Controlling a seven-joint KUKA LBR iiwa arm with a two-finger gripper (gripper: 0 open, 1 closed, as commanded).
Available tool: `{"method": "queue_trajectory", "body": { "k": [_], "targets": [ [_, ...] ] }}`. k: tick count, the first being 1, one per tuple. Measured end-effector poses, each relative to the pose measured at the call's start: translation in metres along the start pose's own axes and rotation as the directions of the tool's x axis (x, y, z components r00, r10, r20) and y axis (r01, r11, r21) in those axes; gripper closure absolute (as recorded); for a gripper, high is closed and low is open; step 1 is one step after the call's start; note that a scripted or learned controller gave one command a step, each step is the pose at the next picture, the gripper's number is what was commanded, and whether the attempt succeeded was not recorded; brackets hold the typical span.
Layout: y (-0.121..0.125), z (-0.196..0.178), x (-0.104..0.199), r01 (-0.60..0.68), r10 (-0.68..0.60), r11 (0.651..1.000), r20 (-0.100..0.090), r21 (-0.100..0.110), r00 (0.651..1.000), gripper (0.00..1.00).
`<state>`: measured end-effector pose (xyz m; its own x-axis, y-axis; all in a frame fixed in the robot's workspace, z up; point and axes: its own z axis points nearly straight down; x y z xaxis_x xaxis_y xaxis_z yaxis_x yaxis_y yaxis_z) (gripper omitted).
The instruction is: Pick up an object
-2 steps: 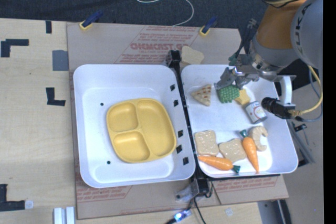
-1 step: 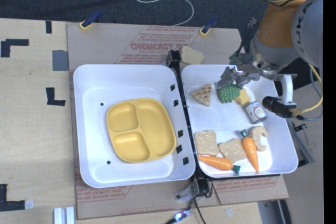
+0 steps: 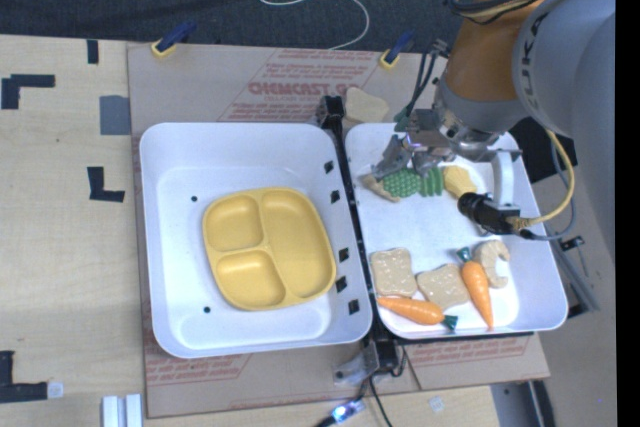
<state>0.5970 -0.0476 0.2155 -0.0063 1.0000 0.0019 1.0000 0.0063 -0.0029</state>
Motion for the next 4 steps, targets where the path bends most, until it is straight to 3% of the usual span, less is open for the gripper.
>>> {"method": "queue_trajectory", "body": {
  "k": [1, 2, 3, 4],
  "targets": [
    [-0.025, -0.004, 0.05, 0.0, 0.0, 1.0, 0.001, 0.001, 1.0, 1.0],
    [-0.025, -0.011, 0.104, 0.001, -0.001, 1.0, 0.0, -0.001, 1.0, 1.0],
    [-0.037, 0.003, 0.123, -0.003, 0.003, 1.0, 0.002, 0.002, 1.0, 1.0],
    [-0.038, -0.013, 0.115, -0.005, 0.005, 1.0, 0.002, -0.002, 1.0, 1.0]
  ]
}}
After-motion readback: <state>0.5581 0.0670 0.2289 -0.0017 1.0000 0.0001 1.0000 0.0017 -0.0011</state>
